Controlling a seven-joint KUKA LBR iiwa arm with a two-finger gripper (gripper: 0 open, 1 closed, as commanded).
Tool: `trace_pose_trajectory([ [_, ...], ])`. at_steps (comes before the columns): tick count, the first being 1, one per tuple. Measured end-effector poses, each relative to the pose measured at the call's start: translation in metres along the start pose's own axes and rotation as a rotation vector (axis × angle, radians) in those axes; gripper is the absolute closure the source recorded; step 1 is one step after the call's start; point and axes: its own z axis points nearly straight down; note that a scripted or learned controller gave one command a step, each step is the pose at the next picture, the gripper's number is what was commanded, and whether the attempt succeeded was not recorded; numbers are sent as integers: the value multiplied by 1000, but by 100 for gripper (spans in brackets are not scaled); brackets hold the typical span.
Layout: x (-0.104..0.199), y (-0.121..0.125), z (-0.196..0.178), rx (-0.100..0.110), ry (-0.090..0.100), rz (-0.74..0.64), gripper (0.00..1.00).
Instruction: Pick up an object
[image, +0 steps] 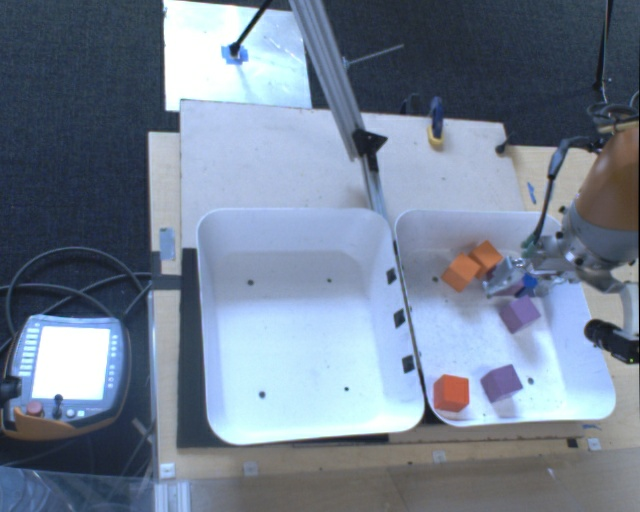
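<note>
Camera view: 2 white bins sitting side by side; landmark = right bin (600, 395). Left bin (215, 300) is lying just beside it, rims touching at the middle divider.

Inside right bin, 5 blocks total: 3 orange, 2 purple.
- 2 orange blocks (472, 265) are sitting touching each other twd the bin's upper-left part.
- 1 orange cube (451, 392) is resting near the bin's lower-left corner.
- 1 purple cube (501, 382) is sitting just right of that cube, along the bin's lower edge.
- 1 purple block (520, 314) is lying near the bin's centre.

Gripper (503, 281) is hanging over the bin's upper-middle, just right of the orange pair and just above the centre purple block. Fingers: can't tell whether spread or closed; nothing is visibly sitting btwn them.

Arm's orange band (612, 180) is showing over the bin's upper-right corner.

1 teach pendant (65, 375) is lying well apart, far left of both bins.
</note>
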Motion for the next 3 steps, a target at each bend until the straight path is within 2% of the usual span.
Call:
trace_pose_trajectory([
  [1,1,4,60,-8,-5,-1,0],
  [2,-1,10,65,-28,-10,-1,0],
  [3,-2,11,55,-31,-13,-3,100],
])
